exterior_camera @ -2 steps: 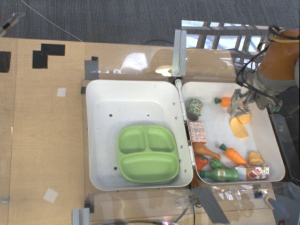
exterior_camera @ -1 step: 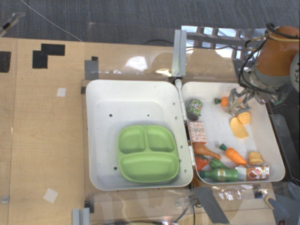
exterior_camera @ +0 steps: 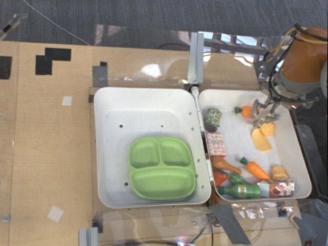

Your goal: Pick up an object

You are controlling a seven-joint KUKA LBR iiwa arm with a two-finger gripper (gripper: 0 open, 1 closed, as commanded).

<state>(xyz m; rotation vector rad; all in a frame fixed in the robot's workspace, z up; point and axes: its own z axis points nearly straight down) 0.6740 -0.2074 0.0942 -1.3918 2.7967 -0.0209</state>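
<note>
Gripper (exterior_camera: 264, 115) low in the right bin (exterior_camera: 302, 160), finger state hard to tell, yellow pieces (exterior_camera: 263, 136) just beneath, small carrot (exterior_camera: 246, 111) beside it, labels unreadable

Desk (exterior_camera: 46, 152): I see pale tan wood grain, with black blocks at the upper left of the frame.
Bins (exterior_camera: 110, 137): both white.
Divided plate (exterior_camera: 161, 168): light green.
Carrot (exterior_camera: 254, 169): orange, green top.
Bottle (exterior_camera: 241, 190): I read it as dark green.
Can (exterior_camera: 213, 118): green, with a patterned label.
Packet (exterior_camera: 216, 144): white with red print.
Arm (exterior_camera: 302, 60): grey, with the orange band.
Floor (exterior_camera: 154, 4): dark grey, finely ribbed.
</note>
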